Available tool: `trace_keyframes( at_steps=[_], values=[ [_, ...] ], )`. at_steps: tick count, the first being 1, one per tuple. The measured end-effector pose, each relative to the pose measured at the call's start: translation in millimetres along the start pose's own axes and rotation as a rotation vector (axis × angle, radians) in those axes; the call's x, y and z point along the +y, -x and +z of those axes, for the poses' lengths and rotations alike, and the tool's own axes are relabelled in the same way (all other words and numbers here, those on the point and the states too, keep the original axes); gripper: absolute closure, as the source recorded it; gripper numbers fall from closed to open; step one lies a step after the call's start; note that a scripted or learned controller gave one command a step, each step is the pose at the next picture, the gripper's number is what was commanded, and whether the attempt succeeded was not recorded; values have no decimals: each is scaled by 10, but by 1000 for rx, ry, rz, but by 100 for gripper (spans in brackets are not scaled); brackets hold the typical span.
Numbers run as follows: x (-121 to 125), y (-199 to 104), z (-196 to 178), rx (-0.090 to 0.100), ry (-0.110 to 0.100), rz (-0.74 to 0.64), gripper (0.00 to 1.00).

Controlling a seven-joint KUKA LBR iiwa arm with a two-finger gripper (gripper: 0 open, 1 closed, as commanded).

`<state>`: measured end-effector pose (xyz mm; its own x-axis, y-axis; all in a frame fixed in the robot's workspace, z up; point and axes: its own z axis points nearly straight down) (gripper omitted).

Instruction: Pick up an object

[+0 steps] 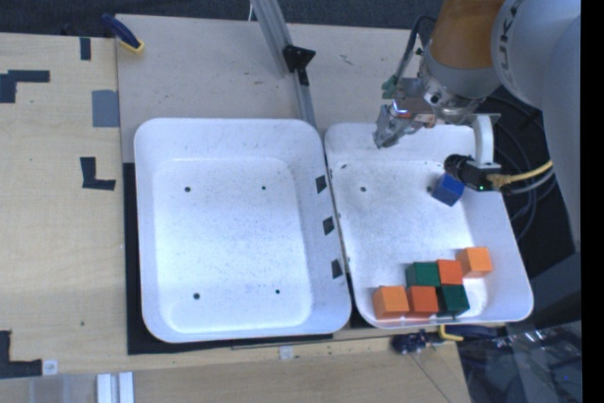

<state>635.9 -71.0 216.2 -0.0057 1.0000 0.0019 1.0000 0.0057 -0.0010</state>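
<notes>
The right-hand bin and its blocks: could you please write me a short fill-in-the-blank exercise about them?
1. The lone block near the right-hand bin's far right wall is ____.
2. The orange and green blocks cluster at that bin's ____ end.
3. The claw hangs over the bin's ____ rim.

Missing words: blue; near; far

From where I stand, the single camera hangs fixed above the bench [217,71], looking down at a slant. It sits far enough back to take in both white bins [151,231], left and right, with dark floor beyond the far edge.
</notes>
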Motion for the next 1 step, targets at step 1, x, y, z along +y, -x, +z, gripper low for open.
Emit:
trace_keyframes(
  at_steps=[1],
  values=[
    [-300, -359, -109, 0, -2, 1, 100]
  ],
)
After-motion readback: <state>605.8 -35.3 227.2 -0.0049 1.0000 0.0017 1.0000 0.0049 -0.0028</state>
